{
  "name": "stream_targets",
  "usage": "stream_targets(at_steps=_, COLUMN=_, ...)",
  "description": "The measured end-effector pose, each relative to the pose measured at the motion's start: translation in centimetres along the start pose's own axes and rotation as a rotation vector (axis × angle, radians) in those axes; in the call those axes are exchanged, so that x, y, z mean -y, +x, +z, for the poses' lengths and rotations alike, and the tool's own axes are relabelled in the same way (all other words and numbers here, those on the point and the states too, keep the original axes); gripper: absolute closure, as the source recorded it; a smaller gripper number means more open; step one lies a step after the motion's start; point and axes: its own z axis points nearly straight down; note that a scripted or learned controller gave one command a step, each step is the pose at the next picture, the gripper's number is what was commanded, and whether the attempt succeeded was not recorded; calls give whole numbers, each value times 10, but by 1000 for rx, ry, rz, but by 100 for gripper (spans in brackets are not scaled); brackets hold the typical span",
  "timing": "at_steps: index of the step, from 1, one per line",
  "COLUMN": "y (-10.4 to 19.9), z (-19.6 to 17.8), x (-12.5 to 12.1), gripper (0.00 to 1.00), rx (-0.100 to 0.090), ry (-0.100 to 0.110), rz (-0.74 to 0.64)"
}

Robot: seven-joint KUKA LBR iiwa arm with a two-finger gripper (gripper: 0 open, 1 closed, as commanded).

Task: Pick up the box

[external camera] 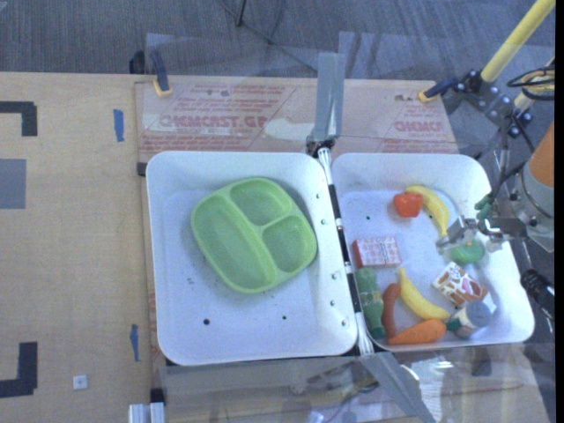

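Observation:
A small red and white box [376,252] lies flat near the left wall of the right bin [352,179]. A second, orange and white patterned box [458,283] lies tilted toward that bin's right side. My gripper [460,233] hangs over the right part of the bin, just above a green toy [469,255] and a little above the patterned box. It is well to the right of the red box. Nothing can be seen held in it.
The right bin also holds two toy bananas [434,207] [418,300], a red-orange tomato [407,204], a carrot [417,331], a red sausage [390,302] and a green vegetable [367,291]. A green divided plate [254,233] lies in the left bin [176,324].

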Motion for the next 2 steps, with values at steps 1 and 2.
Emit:
stream_targets(at_steps=1, y=28, z=115, x=-42, gripper=0, rx=4, ry=-14, rz=-238)
stream_targets(at_steps=2, y=52, z=121, x=-117, gripper=0, rx=6, ry=-20, rz=-60)
